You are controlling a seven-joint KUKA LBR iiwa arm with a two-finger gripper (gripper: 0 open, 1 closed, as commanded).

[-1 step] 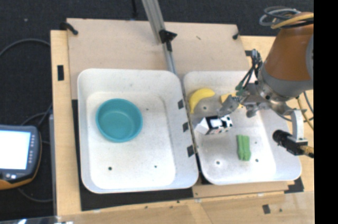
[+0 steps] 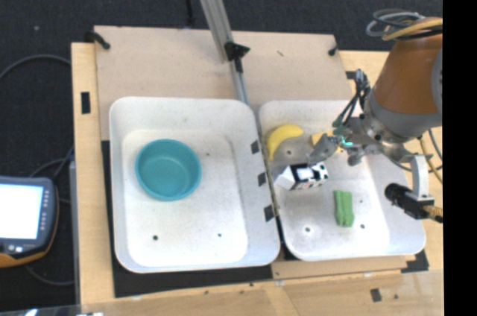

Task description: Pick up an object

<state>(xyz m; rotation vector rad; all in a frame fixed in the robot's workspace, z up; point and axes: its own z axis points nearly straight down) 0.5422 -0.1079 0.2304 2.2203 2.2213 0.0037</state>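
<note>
Two white bins side by side on the bench. Left bin (image 2: pixel 127 232) holds a teal bowl (image 2: pixel 168 169), upright, toward its left half.

Right bin (image 2: pixel 395 236) holds three things: a yellow banana-like object (image 2: pixel 283 137) near the upper left corner, close to the dividing wall; a small white-and-black object (image 2: pixel 302 176) just below it (shape hard to make out, looks like a boxy toy); a green oblong object (image 2: pixel 343 208) lying lower and to the right, apart from the other two.

Arm (image 2: pixel 406 87) reaches in from the right, orange band visible above the wrist. Gripper (image 2: pixel 326 148) sits over the right bin, between the yellow object and the white-and-black one, just above the latter. Cannot tell from this slant how the gripper is set, or whether it touches anything. Nothing visibly lifted; all three objects rest on the bin floor

A slanted metal rail (image 2: pixel 212 1) crosses the top of the bench. A screen device (image 2: pixel 26 214) sits off the bench at the left edge
</note>
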